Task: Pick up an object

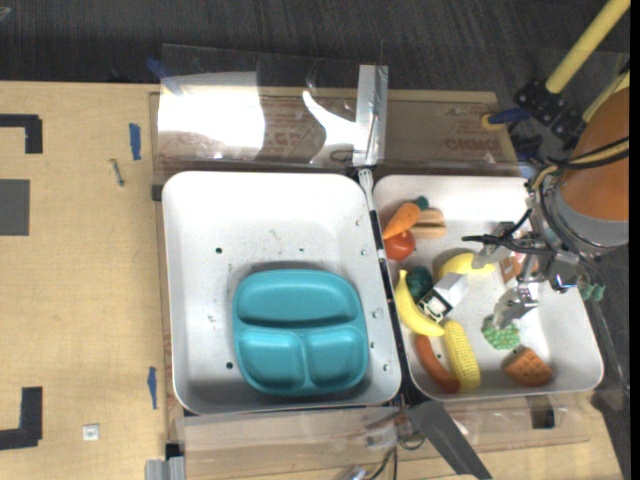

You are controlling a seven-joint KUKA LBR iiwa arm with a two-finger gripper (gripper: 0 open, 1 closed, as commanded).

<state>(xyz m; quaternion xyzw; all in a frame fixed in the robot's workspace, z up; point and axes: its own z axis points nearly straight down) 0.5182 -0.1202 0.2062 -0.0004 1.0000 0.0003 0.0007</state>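
1. The metal two-finger gripper (pixel 512 306) is seen low over the right shallow white plastic bin (pixel 590 363), just above a small green leafy toy (pixel 500 334) near the bin's front right; whether its grasp is released or clenched cannot be told from this slant, and nothing is seen held in it.
2. The leafy toy is judged the nearest candidate; the descent should be kept straight and centred on it, so that the orange wedge-shaped toy (pixel 527 367) just beside it is not nudged; closing is best delayed until the bin floor is nearly met; the lift should be slow, since a small soft piece slips easily.
3. Counted in the right bin: one orange toy carrot (pixel 401 219); one small burger-like toy (pixel 431 223); one red round piece (pixel 398 247); two yellow banana-shaped toys (pixel 456 264), (pixel 412 310); one yellow corn cob (pixel 460 354); one red sausage-shaped toy (pixel 432 360); one white block (pixel 447 291), possibly with a dark piece against it, the view being blurred there.
4. Counted in the left shallow white plastic bin (pixel 200 218): one teal three-compartment plastic tray (pixel 298 330); bins: two, side by side.
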